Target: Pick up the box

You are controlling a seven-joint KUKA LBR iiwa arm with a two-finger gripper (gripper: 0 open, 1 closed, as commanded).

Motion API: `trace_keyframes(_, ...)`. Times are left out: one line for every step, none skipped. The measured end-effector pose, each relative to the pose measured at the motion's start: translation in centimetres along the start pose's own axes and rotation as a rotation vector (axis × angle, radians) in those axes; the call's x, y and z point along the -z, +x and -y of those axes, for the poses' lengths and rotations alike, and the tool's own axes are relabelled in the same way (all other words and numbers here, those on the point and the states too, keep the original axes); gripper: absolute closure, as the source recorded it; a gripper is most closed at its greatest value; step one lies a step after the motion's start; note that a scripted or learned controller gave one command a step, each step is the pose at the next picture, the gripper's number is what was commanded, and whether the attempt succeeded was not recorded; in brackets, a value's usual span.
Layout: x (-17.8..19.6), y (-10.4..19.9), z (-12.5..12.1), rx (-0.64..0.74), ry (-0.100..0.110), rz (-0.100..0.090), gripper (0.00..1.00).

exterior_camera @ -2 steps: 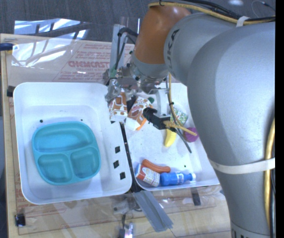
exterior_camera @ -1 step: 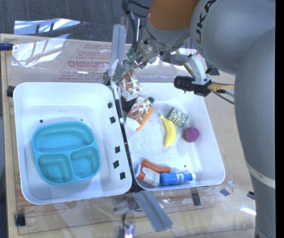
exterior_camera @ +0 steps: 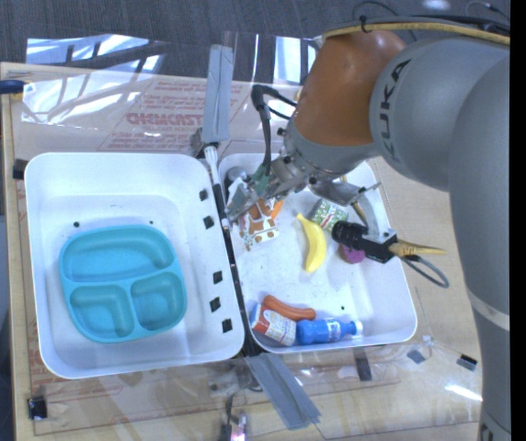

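Bins sit side by side on the bench, and we look down on them at a slant. The left bin [exterior_camera: 38, 246] holds a blue tray [exterior_camera: 120, 278] with three compartments, lying flat near the bin's middle. The right bin [exterior_camera: 394, 303] holds everything else.

The arm [exterior_camera: 410, 90] reaches in from the right, its orange band over the far end of the right bin. The gripper [exterior_camera: 249, 194] hangs low at that bin's far left corner, close to the wall between the two bins. The wrist and cables crowd it, so we cannot tell how wide the claw stands, nor whether it has hold of anything.

The box [exterior_camera: 263, 225], a small orange and white carton, lies just below the gripper against the left wall of the right bin. It looks tilted, and it may be touching the gripper's tip, though we cannot be sure.

Beside the box, to its right, lies a yellow banana [exterior_camera: 313, 243]. A green packet [exterior_camera: 330, 215] sits just beyond the banana's far end, and a small purple thing [exterior_camera: 352, 254] rests near the banana's right side.

Along the near wall lies a blue bottle [exterior_camera: 323, 331] on its side, touching a red and white packet [exterior_camera: 274, 327], with an orange sausage-shaped thing [exterior_camera: 288, 309] lying just behind them.
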State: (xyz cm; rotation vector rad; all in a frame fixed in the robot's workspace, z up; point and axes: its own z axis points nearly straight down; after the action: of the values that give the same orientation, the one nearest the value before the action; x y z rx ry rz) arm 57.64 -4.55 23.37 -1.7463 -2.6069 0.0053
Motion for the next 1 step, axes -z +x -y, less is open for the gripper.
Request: trace_keyframes(-4.34,0.62,6.64,0.161,-0.002,0.000,1.00)
